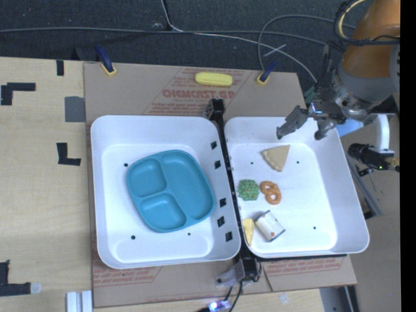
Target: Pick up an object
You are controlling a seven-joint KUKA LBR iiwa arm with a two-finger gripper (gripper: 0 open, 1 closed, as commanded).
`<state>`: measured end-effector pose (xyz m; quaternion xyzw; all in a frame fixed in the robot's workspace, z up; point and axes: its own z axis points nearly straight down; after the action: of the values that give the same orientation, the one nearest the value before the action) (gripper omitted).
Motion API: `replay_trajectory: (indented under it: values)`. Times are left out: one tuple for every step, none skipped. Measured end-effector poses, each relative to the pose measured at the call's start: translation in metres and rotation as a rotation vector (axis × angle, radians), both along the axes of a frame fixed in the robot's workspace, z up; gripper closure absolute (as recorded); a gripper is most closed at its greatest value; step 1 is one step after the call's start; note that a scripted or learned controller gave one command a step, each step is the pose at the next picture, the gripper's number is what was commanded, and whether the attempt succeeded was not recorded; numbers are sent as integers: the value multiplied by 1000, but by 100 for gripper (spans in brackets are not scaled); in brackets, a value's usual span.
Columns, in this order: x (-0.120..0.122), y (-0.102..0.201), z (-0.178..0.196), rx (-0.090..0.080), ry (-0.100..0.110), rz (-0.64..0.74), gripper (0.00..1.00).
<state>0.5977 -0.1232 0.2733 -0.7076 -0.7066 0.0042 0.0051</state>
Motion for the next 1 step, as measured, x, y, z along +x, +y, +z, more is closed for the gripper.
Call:
replay_trajectory:
  values:
    - [2, 0, 7, -2, -12, 3, 0]
